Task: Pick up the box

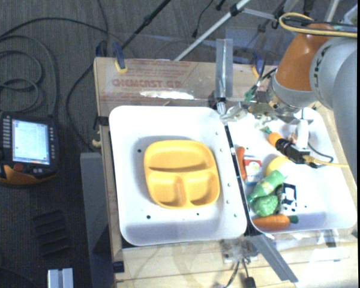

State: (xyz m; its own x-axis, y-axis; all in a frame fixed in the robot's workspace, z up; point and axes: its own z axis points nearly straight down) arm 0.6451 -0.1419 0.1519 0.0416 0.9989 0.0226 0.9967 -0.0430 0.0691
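Hazard entry: small red-and-white box [251, 164] against the right bin's [327, 218] left wall, green toy vegetable [267, 191] just beside it; gripper [256, 105] over the bin's far-left corner, whether spread or closed I cannot tell; likely faults are snagging the wall or pinching the neighbour.

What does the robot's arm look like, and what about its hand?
The arm is a thick, rounded tube with a smooth pale grey shell. Above the wrist sits a glossy orange band, and a yellow cable loops over it. Dark lettering runs along the grey shell, too small to read. The hand looks like a small metal-grey assembly with thin wiring, but its details are blurred.
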